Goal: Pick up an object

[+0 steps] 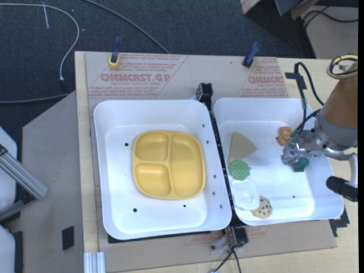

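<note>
My gripper hangs low over the right side of the right bin, below the grey arm with its orange band. A small teal object shows right under the gripper's tip; whether it is gripped cannot be made out. An orange object lies just to the upper left of the gripper. Further left in the same bin are a tan wedge, a green round piece, a clear white item and a spotted cookie.
The left bin holds a yellow divided plate. A black clamp sits between the bins at the back. Black cables run along the right bin's far right edge. Blue clips hold the cardboard at the bench's back edge.
</note>
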You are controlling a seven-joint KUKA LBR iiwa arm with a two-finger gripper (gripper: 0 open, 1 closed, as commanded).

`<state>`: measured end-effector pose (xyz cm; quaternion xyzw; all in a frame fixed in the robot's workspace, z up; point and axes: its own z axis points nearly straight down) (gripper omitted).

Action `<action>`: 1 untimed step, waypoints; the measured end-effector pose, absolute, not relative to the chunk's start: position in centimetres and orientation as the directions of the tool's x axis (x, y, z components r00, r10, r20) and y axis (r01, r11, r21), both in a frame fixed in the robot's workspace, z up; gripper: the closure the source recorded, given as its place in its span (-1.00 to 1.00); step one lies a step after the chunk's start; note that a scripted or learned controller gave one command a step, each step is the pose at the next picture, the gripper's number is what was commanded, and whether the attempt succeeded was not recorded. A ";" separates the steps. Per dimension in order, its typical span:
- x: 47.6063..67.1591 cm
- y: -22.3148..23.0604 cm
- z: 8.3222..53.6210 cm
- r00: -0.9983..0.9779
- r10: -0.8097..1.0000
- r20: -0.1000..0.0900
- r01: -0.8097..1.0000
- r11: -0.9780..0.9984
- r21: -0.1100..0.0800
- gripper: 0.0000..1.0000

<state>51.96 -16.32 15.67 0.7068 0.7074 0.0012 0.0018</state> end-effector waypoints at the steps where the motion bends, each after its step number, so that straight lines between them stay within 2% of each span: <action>1: 52.2 -16.6 22.1 -0.002 1.000 -0.002 1.000 0.002 0.008 1.00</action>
